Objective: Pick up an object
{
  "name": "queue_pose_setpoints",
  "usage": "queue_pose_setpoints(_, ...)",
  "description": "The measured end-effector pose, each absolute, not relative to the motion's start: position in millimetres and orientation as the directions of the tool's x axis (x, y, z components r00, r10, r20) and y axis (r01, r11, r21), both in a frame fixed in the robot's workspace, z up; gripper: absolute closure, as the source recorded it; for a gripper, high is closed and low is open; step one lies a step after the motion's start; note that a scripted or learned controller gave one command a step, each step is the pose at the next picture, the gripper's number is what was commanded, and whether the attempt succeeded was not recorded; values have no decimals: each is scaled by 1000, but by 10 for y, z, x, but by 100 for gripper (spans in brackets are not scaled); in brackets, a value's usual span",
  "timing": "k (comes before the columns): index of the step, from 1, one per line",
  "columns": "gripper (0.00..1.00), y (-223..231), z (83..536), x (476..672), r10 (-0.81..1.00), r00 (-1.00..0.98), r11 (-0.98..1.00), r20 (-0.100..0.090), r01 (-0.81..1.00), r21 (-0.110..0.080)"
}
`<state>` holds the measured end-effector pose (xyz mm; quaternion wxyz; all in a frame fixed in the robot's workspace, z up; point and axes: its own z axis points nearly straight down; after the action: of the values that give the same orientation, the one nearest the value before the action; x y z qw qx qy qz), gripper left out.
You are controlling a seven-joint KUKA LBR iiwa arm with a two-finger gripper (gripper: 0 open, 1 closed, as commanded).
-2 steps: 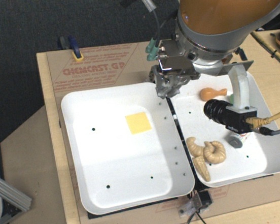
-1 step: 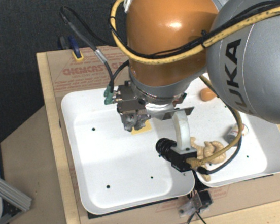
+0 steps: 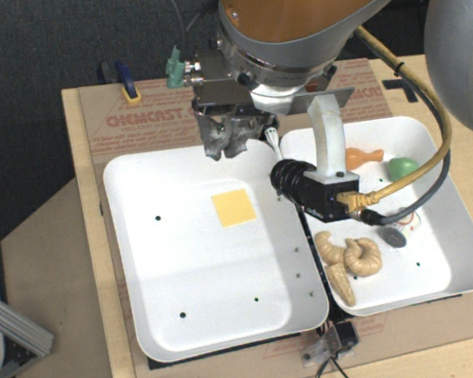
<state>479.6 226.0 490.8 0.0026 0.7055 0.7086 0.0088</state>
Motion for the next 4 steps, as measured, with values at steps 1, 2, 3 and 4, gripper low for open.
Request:
queue_pose_setpoints(1,100,2242,3672,4778,1000,1,-1,-6,1000,-13)
queue_pose_setpoints(2,100,2244,4990,4798,1000,-2,2,8,1000,15)
queue_pose_setpoints(3,100,2243,3865,4779,1000,1,-1,-6,1000,-12)
queue_pose_setpoints(4,100,2242,5449,4794,1000,-2,2,9,1000,18)
